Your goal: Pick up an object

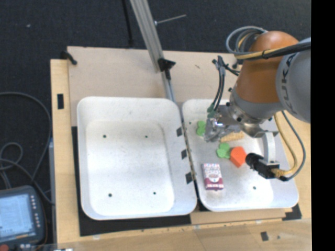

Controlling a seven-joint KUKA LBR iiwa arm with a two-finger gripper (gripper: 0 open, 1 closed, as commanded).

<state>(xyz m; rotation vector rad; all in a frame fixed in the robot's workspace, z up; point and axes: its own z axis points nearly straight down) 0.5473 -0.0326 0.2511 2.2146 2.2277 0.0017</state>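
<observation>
My gripper (212, 133) hangs low over the upper left part of the right bin (282, 192), under the orange and grey wrist. A small green piece (200, 128) lies right beside its metal fingers, on their left. A tan stick-shaped thing (232, 137) pokes out just to the right of the gripper. Below these lie another green piece (224, 150) and an orange block (237, 156), touching each other. A small maroon and white carton (212, 176) lies flat near the bin's lower left. Nothing shows between the fingers.
The left bin (84, 156) sits beside the right one on the wooden bench. A slanted metal pole (149, 30) stands behind the bins. A tablet (18, 213) and cables lie on the floor at the left.
</observation>
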